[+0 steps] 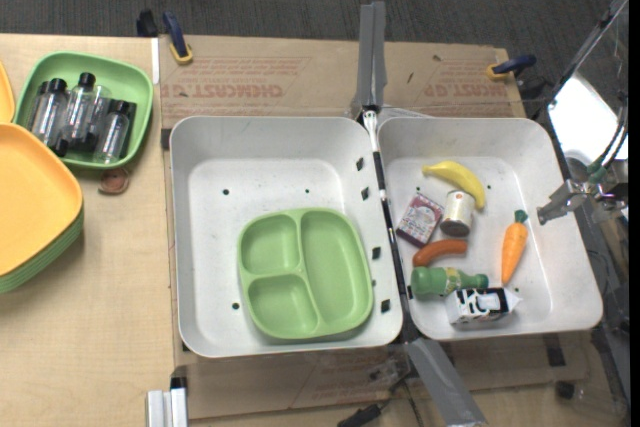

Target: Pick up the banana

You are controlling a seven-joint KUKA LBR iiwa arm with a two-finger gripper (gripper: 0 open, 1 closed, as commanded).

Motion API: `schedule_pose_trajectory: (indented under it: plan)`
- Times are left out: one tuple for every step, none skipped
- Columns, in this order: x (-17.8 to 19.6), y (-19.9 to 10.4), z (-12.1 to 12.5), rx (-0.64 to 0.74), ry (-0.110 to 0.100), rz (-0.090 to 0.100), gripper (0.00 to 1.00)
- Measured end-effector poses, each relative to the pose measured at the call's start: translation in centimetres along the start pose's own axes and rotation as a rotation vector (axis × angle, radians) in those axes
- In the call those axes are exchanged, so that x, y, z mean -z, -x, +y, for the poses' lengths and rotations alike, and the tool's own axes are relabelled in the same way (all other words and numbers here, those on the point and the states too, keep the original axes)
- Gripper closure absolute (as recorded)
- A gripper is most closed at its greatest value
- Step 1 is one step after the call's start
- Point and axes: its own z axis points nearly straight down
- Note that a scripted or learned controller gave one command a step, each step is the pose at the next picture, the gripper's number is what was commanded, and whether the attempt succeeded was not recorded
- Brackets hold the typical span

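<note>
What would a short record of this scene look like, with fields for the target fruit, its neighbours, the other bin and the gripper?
target: curved yellow banana, upper part of right white bin
neighbours: small silver can, purple packet, orange toy carrot
other bin: left white bin, holds green three-compartment plastic tray
gripper: gripper at right bin's right edge, apart from banana

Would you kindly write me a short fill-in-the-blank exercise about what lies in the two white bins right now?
1. The curved yellow banana lies in the ____ white bin.
2. The green three-compartment plastic tray sits in the ____ white bin.
3. The orange toy carrot has a ____ top.
4. Beside the left bin, the small green tray holds dark-capped ____.

Missing words: right; left; green; bottles
</note>
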Motion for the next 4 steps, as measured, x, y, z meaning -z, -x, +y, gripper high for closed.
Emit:
schedule_pose_trajectory:
  plan:
    - [-13.5, -6.5, 3.5, 0.211, 0.018, -0.005, 0.00]
    - [-14.3, -6.2, 8.3, 0.263, 0.004, -0.001, 0.00]
    - [-13.4, -6.1, 8.3, 0.260, 0.004, -0.002, 1.00]
    - [-13.4, -6.1, 8.3, 0.260, 0.005, -0.002, 0.00]
